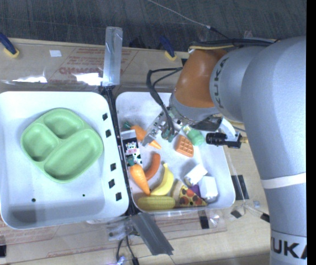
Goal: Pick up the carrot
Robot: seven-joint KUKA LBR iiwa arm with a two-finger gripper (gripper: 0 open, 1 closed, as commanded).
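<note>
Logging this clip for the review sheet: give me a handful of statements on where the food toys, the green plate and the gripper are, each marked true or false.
1. The green divided plate lies in the left bin. True.
2. The food toys are piled in the left bin. False: they lie in the right bin.
3. The gripper is over the right bin. True.
4. The banana sits on the green plate. False: it lies in the right bin, near its front.
5. A carrot lies beside the banana, toward the bins' shared wall. True.
6. The waffle lies outside both bins. False: it is in the right bin.
</note>
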